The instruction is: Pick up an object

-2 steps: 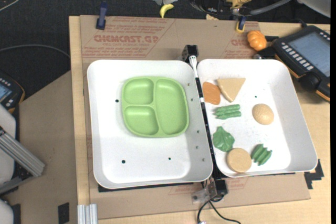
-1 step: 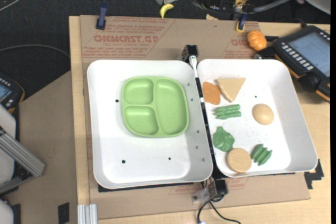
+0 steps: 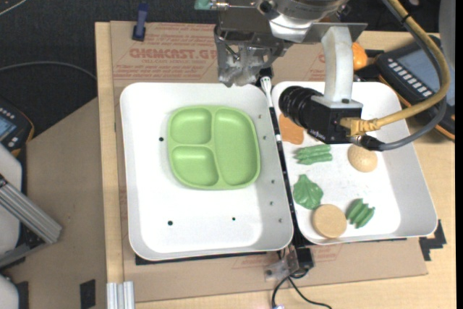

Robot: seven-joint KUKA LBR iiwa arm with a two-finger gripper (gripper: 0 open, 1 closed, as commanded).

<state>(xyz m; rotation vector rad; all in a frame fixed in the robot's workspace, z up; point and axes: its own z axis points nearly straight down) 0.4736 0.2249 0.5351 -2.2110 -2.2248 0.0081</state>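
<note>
gripper [image 3: 244,69] hangs over the far edge of the bench, above the far rim where the two bins meet; cannot tell its state. candidate objects all lie in the right bin [image 3: 416,188]: orange piece [image 3: 291,132], green bean pod [image 3: 313,153], leaf [image 3: 307,192], round cracker [image 3: 329,220]. nearest is the orange piece, nearer and to the right of the gripper, so the coming move likely runs that way.

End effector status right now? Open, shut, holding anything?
End effector: above the far edge of the left bin, near the divide between bins; open or shut cannot be told. Nothing is seen held in it.
</note>
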